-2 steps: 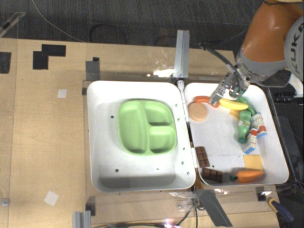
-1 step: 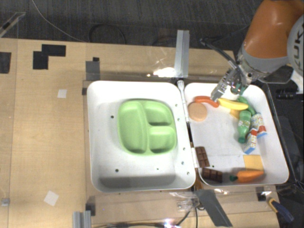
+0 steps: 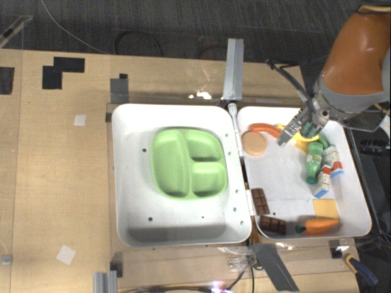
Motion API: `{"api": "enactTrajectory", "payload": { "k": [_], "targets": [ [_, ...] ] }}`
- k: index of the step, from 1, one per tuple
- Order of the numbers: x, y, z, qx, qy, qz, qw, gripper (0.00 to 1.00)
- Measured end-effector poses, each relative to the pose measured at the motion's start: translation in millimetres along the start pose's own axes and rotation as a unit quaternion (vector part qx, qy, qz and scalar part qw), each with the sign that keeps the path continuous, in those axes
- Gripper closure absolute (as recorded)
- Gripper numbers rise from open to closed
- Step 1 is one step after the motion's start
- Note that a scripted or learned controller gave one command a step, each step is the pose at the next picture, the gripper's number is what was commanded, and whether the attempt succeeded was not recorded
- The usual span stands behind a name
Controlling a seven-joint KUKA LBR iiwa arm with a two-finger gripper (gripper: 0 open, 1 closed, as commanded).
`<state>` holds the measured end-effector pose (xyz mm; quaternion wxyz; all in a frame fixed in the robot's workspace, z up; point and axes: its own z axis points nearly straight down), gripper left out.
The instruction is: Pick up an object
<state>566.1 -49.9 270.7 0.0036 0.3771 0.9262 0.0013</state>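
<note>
I see the two-finger gripper [image 3: 292, 131] low over the right white bin [image 3: 360, 215], jaws apart with nothing between them; a round tan disc [image 3: 255, 143] lies just left of the jaws, a curved orange-red piece [image 3: 263, 128] beside them, a green bottle [image 3: 314, 159] to their right

Smooth glossy white plastic bins [image 3: 122, 182], matt green plastic divided tray [image 3: 186, 162] in the nine o'clock bin, pale wood-grain bench [image 3: 55, 182], dull metal bracket [image 3: 232, 69] at twelve o'clock, glossy orange arm shell [image 3: 357, 54].
</note>
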Motion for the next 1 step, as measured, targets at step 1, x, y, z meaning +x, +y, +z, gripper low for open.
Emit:
{"api": "enactTrajectory", "payload": {
  "k": [1],
  "targets": [
    [28.7, 82.3, 43.7, 0.001, 0.003, 0.023, 0.9997, 1.00]
  ]
}}
